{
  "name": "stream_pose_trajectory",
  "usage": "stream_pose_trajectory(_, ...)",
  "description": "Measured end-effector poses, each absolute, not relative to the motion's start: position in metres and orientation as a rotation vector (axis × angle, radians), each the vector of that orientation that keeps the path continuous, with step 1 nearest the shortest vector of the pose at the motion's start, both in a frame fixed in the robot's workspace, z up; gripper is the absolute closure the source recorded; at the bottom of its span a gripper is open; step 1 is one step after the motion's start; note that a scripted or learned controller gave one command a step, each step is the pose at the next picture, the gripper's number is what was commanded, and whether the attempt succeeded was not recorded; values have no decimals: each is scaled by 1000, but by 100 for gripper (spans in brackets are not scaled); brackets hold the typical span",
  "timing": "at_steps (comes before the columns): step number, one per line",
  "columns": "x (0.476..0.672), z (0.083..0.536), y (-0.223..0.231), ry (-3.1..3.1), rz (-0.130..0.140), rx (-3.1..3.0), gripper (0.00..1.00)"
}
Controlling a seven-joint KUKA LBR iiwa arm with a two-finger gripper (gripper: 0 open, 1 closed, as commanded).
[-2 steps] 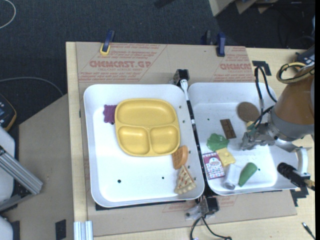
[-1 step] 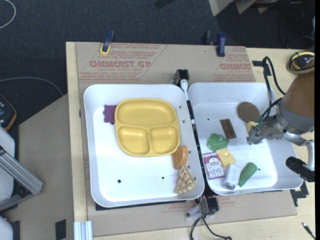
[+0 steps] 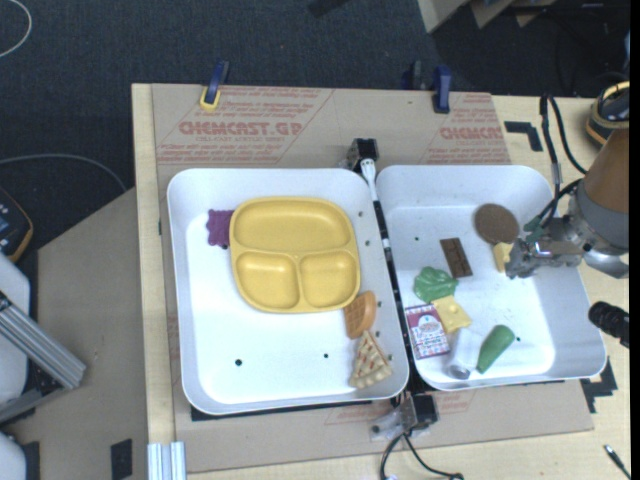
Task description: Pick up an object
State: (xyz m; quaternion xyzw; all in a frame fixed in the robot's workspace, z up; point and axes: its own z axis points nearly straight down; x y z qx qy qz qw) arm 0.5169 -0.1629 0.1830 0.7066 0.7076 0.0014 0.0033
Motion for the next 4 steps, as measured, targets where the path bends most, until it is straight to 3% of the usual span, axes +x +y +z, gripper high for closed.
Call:
stream_pose_trajectory(1, 518, 228, -163, 2218, 5, 2214, 100)
stream_pose_trajectory(4, 532, 229, -6, 2229, -1, 2218, 100)
